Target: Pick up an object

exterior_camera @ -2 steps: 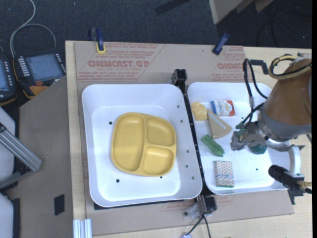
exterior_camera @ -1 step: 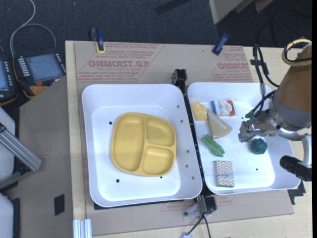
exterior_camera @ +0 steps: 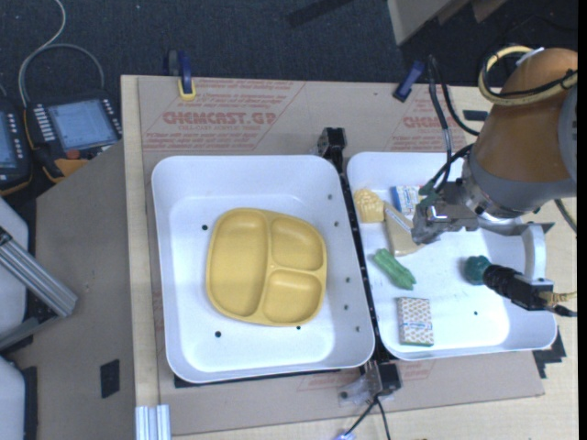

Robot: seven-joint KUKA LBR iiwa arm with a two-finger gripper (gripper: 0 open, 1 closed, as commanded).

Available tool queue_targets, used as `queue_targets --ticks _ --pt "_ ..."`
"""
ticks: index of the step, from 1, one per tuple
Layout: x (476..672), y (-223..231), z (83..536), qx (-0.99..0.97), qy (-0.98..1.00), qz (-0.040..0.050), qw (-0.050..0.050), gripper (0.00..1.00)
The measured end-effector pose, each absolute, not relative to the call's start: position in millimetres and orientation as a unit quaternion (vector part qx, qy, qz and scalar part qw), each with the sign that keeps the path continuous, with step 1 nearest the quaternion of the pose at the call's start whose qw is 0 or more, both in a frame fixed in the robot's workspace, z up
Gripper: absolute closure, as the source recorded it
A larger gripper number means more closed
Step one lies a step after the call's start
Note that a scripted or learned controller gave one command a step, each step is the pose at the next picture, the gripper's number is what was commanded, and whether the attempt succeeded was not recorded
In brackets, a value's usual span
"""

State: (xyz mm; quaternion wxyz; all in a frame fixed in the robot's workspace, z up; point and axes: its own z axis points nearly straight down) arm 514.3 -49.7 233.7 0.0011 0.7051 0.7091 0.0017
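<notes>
- The tabletop (exterior_camera: pixel 138 200) has a brown board on it, and two white bins sit side by side on the board.
- The left bin (exterior_camera: pixel 174 273) holds a yellow plate (exterior_camera: pixel 266 266). The plate has three parts and lies flat in the middle of the bin.
- The right bin (exterior_camera: pixel 477 328) holds a few small things.
- A yellow bumpy thing (exterior_camera: pixel 369 206) lies near the right bin's left wall, toward the far end.
- A blue and white packet (exterior_camera: pixel 404 197) lies just beside the yellow bumpy thing.
- A flat tan piece (exterior_camera: pixel 398 238) lies just below that packet.
- A green thing (exterior_camera: pixel 393 269) lies tilted, close to the left wall and just under the tan piece.
- A teal round thing (exterior_camera: pixel 475 267) lies near the middle of the right bin, well apart from the green thing.
- A small dotted box (exterior_camera: pixel 415 321) lies flat near the front edge of the right bin.
- The grey and orange arm (exterior_camera: pixel 527 126) reaches in from the right, over the right bin.
- The gripper (exterior_camera: pixel 428 223) is low in the right bin, right by the tan piece and the blue and white packet.
- I cannot tell if the gripper is released or clenched, and I cannot see anything held in it.
</notes>
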Motion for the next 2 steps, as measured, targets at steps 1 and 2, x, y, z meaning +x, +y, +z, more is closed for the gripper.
queue_targets --ticks 1,2 --pt "535.7 -11 233 0.705 0.709 0.0012 0.001 1.0" --pt "556.6 33 220 0.705 0.709 0.0008 0.0 1.0"
